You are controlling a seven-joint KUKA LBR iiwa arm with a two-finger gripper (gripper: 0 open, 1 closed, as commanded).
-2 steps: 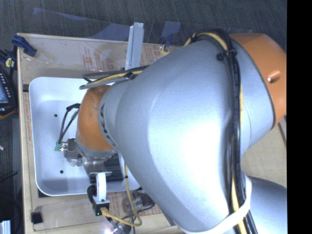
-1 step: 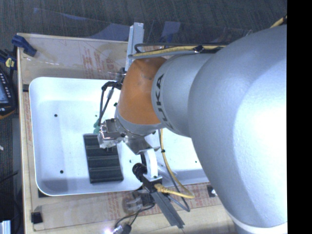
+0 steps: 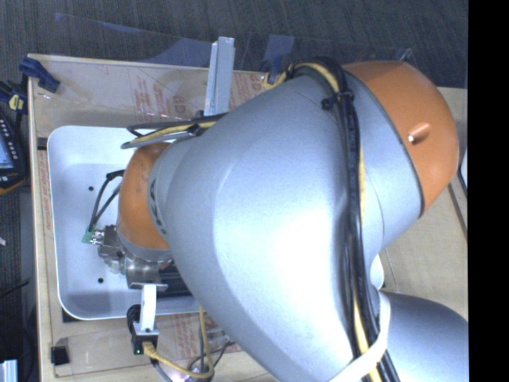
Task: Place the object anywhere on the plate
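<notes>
Below the orange band [image 3: 139,201] of the wrist, the gripper [image 3: 135,275] hangs low over the floor of the white bin [image 3: 60,213], close to that bin's near wall; whether it is spread apart, drawn together or clamped on anything cannot be told, since the grey arm [image 3: 302,213] stands between the camera and its working end. To the gripper's far side runs bare bin floor, crossed by thin black cables [image 3: 103,193] that lead up to the wrist. Where the object and the plate lie cannot be told, because the arm covers most of the bench on the gripper's right. Judged from the low pose, the step in hand is a reach or a grasp inside this bin. To do it well: descend straight, keep clear of the near wall, close squarely across the object, then lift fully above the rim before travelling toward the plate
</notes>
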